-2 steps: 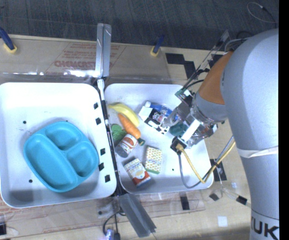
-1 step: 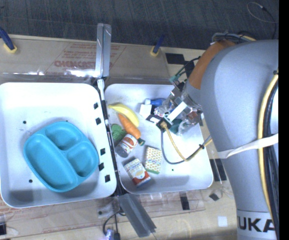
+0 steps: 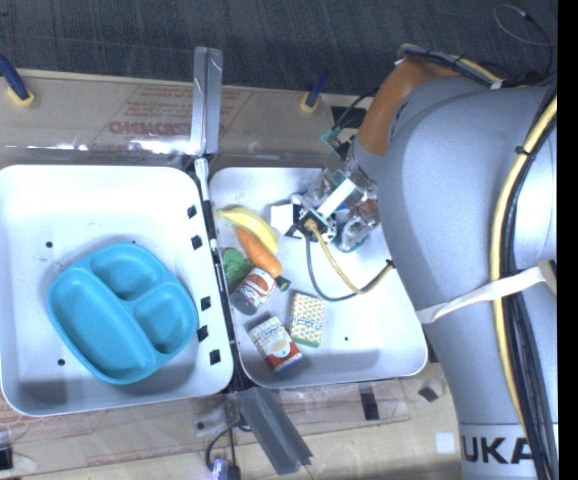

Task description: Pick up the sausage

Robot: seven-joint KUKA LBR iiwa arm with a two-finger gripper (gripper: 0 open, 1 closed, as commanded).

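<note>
My gripper (image 3: 337, 211) hangs over the upper right part of the right bin (image 3: 389, 338), its tip hidden among brackets and cable. A small reddish-brown thing (image 3: 369, 209), which may be the sausage, shows right against the gripper's right side. The view does not reveal whether it is held. A reddish-brown cylinder with a white label (image 3: 255, 289) lies lower left in the same bin, well apart from the gripper.
A banana (image 3: 250, 226), a carrot (image 3: 261, 254) and a green thing (image 3: 233, 264) lie along the right bin's left wall. A patterned packet (image 3: 309, 319) and a small box (image 3: 274, 343) sit near its front. The left bin (image 3: 29, 198) holds a blue divided plate (image 3: 119, 313).
</note>
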